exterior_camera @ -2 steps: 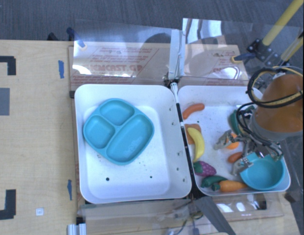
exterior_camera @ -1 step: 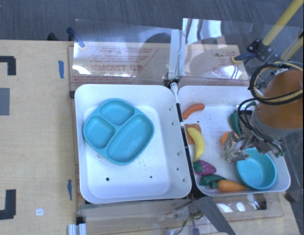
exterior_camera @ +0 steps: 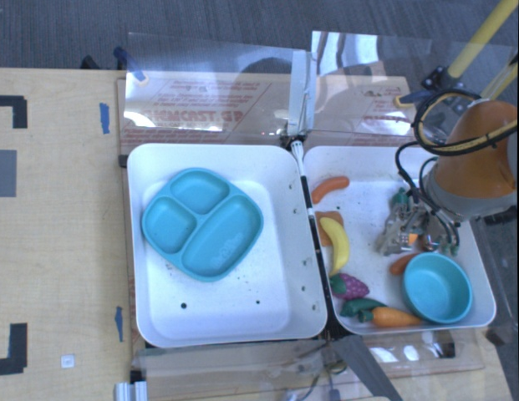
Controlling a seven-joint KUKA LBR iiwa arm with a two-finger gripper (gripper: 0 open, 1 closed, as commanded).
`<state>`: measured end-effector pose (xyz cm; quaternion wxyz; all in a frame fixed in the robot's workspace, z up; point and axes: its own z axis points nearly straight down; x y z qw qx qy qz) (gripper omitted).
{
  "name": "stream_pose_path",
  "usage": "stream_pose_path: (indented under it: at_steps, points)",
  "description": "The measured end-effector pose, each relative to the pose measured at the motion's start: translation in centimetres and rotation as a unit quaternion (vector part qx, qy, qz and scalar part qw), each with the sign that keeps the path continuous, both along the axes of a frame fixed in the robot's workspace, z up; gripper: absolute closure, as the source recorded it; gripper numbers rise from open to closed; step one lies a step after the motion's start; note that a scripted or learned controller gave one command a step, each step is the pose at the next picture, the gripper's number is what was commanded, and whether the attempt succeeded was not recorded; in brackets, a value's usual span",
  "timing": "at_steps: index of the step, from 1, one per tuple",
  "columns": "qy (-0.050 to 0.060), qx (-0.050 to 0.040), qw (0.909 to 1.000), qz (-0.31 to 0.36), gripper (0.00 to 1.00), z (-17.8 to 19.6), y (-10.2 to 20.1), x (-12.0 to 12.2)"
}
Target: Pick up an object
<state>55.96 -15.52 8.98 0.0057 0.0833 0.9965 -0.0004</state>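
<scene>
The right bin (exterior_camera: 372, 170) holds several toy foods: an orange sausage (exterior_camera: 329, 188) at the back left, a yellow banana (exterior_camera: 336, 241) along the left wall, purple grapes (exterior_camera: 351, 286), a green piece (exterior_camera: 357, 307) and a carrot (exterior_camera: 393, 317) at the front. A blue bowl (exterior_camera: 438, 286) stands at the front right, with a small orange piece (exterior_camera: 401, 264) against its left rim. My gripper (exterior_camera: 399, 234) hangs low over the middle of this bin, just behind the bowl and right of the banana. A bit of orange shows beside it.
The left bin (exterior_camera: 267, 307) bears a blue divided plate (exterior_camera: 203, 222) in its back half. Clear plastic sheets stand behind both bins. The arm's orange band (exterior_camera: 480, 153) and cables hang over the right bin's back right corner.
</scene>
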Motion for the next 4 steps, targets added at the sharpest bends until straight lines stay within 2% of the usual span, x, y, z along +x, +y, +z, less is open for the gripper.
stream_pose_path:
  at_steps: [1, 2, 3, 4]
  points:
    - [-0.001, 0.0012, 0.9943, -0.107, 1.00, 0.0, -3.4, -7.6]
    - [0.000, 0.0012, 0.9943, -0.106, 0.00, -0.1, -3.4, -7.6]
    - [-0.007, 0.0004, 0.9944, -0.105, 1.00, 1.3, -3.3, -7.1]
    - [-0.006, 0.0005, 0.9944, -0.105, 0.00, 1.2, -3.3, -7.2]
